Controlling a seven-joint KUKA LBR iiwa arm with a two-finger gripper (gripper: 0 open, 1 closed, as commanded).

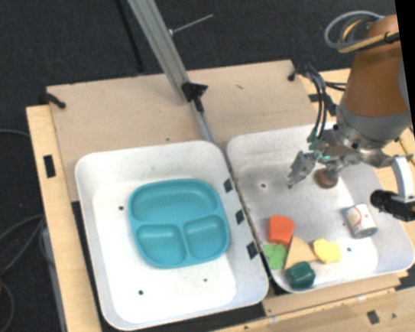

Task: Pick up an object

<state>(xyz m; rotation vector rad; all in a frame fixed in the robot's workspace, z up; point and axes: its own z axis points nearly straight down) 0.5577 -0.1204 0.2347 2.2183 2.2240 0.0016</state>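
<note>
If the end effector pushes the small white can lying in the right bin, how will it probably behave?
The small white can lies on its side on the smooth floor of the right bin, so a push across its length would probably make it roll. It looks rigid, so it should keep its shape. Its rounded surface may slip when squeezed.

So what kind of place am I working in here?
Likely a robotics lab test bench: two white bins on a plywood board, small toy-like objects, and an aluminium camera post over dark carpet.
</note>
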